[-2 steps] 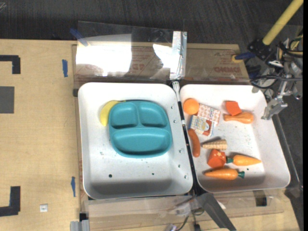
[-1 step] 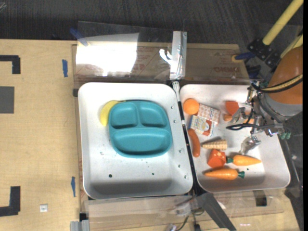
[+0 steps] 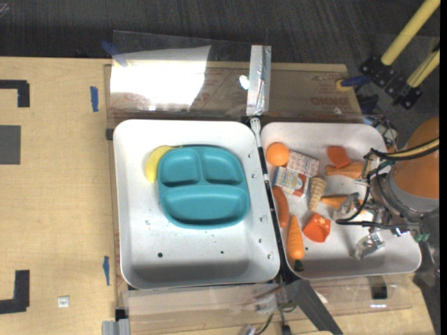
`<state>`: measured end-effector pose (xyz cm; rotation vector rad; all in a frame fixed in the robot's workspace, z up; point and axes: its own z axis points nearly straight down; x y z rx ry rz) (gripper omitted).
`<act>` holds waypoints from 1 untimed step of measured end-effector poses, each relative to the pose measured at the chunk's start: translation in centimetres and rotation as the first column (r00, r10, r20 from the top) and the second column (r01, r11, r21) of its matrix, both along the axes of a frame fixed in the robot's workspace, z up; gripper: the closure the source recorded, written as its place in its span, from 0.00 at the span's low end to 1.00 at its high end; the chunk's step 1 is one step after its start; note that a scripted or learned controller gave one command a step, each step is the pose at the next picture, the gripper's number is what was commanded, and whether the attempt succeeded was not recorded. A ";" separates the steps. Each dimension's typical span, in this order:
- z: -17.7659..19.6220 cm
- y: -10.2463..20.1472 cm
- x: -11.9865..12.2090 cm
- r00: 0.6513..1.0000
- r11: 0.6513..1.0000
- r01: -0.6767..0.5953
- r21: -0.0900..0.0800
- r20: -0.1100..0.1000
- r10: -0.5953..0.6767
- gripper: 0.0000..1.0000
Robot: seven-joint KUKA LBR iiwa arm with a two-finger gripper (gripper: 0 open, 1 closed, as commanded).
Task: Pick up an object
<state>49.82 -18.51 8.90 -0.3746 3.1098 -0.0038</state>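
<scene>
The right bin (image 3: 391, 260) holds several toy foods. An orange ball (image 3: 277, 153) lies at its far left, with two small printed cartons (image 3: 299, 172) beside it. A beige cone (image 3: 318, 190) and an orange-red pepper (image 3: 317, 227) lie near the middle. A carrot (image 3: 295, 237) lies along the left wall. An orange wedge (image 3: 338, 156) rests at the back. My gripper (image 3: 368, 244) hangs low over the bin's front right area, right of the pepper, with nothing visibly held. The arm's orange band (image 3: 422, 166) and black cables hide part of the bin's right side.
The left bin (image 3: 133, 208) holds a teal divided plate (image 3: 204, 185) with a yellow object (image 3: 154, 162) peeking out from under its left edge. A clear plastic sheet (image 3: 167, 75) and a metal strip (image 3: 258, 82) stand behind the bins. Yellow poles (image 3: 415, 19) cross the upper right.
</scene>
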 end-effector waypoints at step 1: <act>0.1 4.5 2.6 1.000 1.000 0.011 0.000 0.008 -0.011 0.00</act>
